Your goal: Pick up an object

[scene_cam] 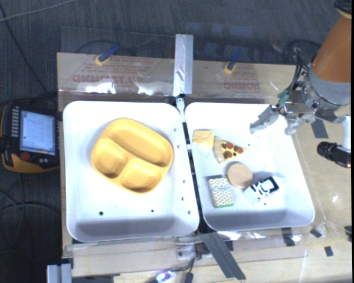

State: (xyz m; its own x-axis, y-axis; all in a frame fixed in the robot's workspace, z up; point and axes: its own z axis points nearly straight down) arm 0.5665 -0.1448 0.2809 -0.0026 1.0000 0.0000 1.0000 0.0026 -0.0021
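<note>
In the right bin point(295, 175) lie several small items: a yellow cheese wedge point(203, 137), a pizza slice point(227, 150), a round tan disc point(239, 174), a green patterned packet point(221, 191) and a blue-and-white piece point(264, 187). My gripper point(275, 119) hovers over the bin's upper right part, fingers spread open with nothing between them. It sits up and to the right of the pizza slice, apart from every item.
The left bin point(82, 217) holds a large yellow three-lobed tray point(131, 154). A metal divider strip point(183, 69) stands behind the seam between the bins. A handheld pendant point(29, 137) lies left of the bench.
</note>
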